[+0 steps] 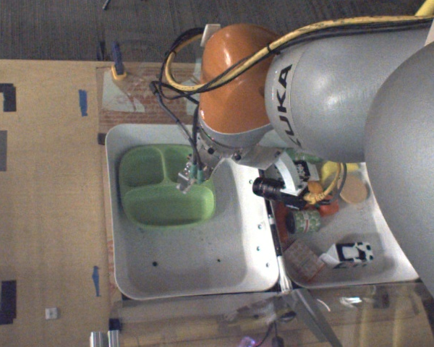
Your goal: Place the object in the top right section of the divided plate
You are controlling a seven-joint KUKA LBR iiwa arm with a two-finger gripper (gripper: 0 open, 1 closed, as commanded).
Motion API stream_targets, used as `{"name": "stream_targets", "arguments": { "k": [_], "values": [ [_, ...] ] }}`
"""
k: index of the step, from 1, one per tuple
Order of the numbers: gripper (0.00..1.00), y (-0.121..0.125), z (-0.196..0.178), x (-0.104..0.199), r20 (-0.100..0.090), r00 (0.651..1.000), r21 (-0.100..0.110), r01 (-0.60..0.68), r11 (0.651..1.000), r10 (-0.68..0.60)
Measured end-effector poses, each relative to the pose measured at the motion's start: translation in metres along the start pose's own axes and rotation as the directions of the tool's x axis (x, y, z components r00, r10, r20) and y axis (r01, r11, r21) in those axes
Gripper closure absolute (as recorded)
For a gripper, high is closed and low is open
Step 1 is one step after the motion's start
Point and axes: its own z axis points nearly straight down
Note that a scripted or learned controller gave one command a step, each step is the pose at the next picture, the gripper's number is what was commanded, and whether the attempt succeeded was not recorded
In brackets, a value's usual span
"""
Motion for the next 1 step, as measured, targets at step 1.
{"name": "stream_targets", "arguments": {
  "k": [1],
  "values": [
    [1.00, -0.0510, -0.0250, -0.0172, 0.001, 0.951, -0.001, 0.310, 0.951, -0.310]
  ]
}}
